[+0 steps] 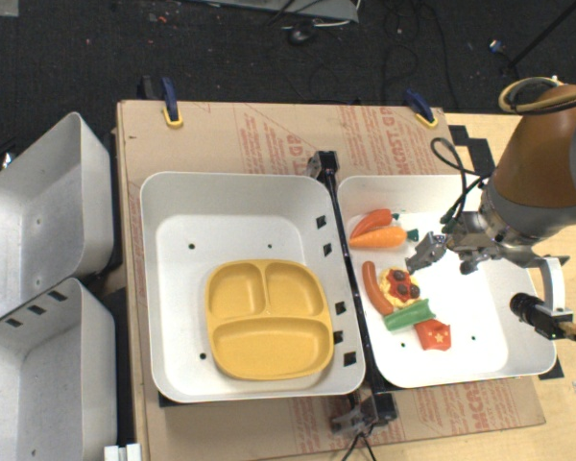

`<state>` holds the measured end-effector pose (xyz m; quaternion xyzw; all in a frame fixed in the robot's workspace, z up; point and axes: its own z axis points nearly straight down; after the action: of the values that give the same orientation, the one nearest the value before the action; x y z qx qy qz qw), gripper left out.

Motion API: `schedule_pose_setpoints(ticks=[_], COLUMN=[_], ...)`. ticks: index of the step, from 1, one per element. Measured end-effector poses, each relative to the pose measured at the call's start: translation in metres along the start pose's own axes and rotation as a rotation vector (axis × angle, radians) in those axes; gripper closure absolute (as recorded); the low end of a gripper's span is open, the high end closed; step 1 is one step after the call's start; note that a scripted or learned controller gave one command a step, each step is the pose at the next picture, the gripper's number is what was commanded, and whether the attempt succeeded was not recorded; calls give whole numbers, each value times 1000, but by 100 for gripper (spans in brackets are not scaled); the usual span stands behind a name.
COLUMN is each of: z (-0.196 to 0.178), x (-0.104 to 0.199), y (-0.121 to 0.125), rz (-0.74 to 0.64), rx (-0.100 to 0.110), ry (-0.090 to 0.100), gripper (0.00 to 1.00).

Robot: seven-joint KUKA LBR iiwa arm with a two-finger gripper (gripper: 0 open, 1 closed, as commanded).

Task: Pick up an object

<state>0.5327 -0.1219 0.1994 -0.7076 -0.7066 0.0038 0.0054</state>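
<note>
My gripper (428, 253) hangs over the right bin (480, 353), its dark fingers pointing toward the divider between the two bins, and from this angle I cannot tell whether they stand apart or closed; nothing shows between them. Just below and slightly ahead of the fingertips lies a small pizza slice (400, 285) with dark and red toppings, and beside it, a little farther toward the divider, a red sausage (372, 285) lies lengthwise. Above the fingertips, toward the far rim, an orange carrot (378, 239) rests touching a red-orange pepper (372, 222) with a green stem. Below the pizza slice a green bean-like piece (407, 314) lies slanted, and a red chunk (435, 335) sits just beside its lower end. Behind the gripper my grey wrist rises to the orange band (549, 157). Beyond the divider, well apart from me, the left bin (173, 257) holds a yellow sectioned plate (268, 318).
</note>
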Motion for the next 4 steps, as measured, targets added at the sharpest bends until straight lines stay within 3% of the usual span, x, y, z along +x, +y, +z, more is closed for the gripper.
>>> schedule_pose_setpoints(ticks=[1, 3, 4], z=[-6, 101, 85], x=[0, 7, 6], y=[3, 12, 14], rz=[-2, 0, 1], rx=[-13, -8, -17], ry=[-2, -1, -3], gripper=[0, 0, 100])
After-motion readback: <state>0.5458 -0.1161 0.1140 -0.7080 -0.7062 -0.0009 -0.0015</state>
